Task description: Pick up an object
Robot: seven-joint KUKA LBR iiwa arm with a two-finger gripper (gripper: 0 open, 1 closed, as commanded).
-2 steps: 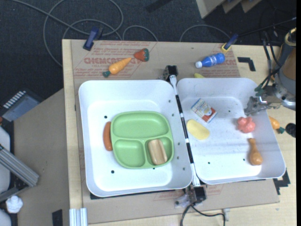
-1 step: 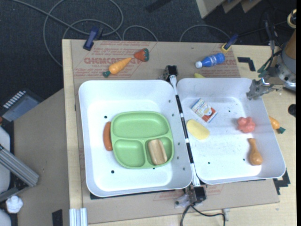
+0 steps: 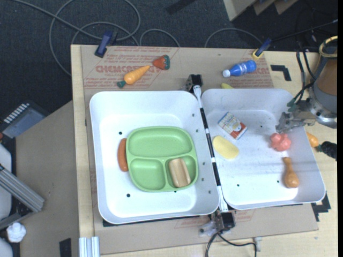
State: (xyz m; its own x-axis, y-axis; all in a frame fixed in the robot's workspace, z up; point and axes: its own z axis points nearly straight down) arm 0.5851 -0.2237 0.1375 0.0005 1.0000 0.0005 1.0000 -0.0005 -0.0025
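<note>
Pink lump of a toy [image 3: 280, 141] on the floor of the right bin [image 3: 257, 103], close to the right wall. Looks like the thing to pick, being right under the gripper [image 3: 289, 123]. Gripper just above it and a bit to the right, maybe touching its top; hard to say. Open or shut? Cannot tell from up here. Nothing seen held in it.

Room all round the pink toy, so likely a good one to go for. Brown drumstick toy [image 3: 290, 173] just below it, near but not touching. Yellow toy [image 3: 225, 147] and small red and white box [image 3: 232, 126] well off to the left, by the wall between the bins, out of the way.

Over in the left bin [image 3: 107, 116]: green plate [image 3: 155, 141] with three parts, bread roll [image 3: 179, 172] in the lower right part, sausage [image 3: 122, 154] on the bin floor along the plate's left edge.

Might be tricky: round and smooth, so could slip out, and close to the bin wall, so little space on that side.
</note>
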